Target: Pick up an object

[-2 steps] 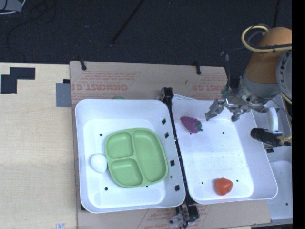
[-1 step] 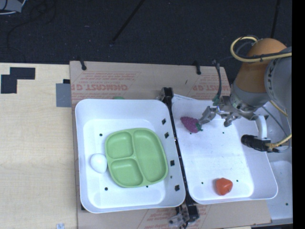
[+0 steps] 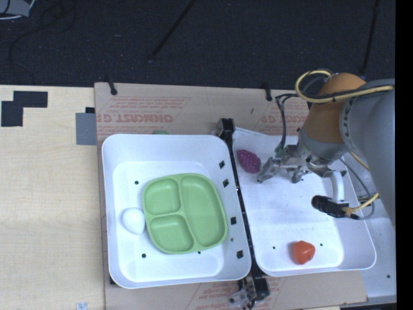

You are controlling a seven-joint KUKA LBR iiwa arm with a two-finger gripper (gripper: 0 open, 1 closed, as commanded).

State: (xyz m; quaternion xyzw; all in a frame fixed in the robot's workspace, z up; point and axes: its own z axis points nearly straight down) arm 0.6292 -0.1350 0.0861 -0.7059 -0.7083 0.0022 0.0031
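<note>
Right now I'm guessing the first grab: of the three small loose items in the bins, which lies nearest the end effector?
The purple item, in the right bin's far-left corner beside the end effector. The orange one sits nearer the front; the white ball is in the left bin.

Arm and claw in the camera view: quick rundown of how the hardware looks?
The arm is a thick, smooth grey tube with a rounded orange band above the wrist. A yellow cable loops over the orange part, and thin black leads run down beside it. The claw is a small grey metal assembly with slim, angular linkages. A black fitting with yellow wiring sits below the wrist.
</note>
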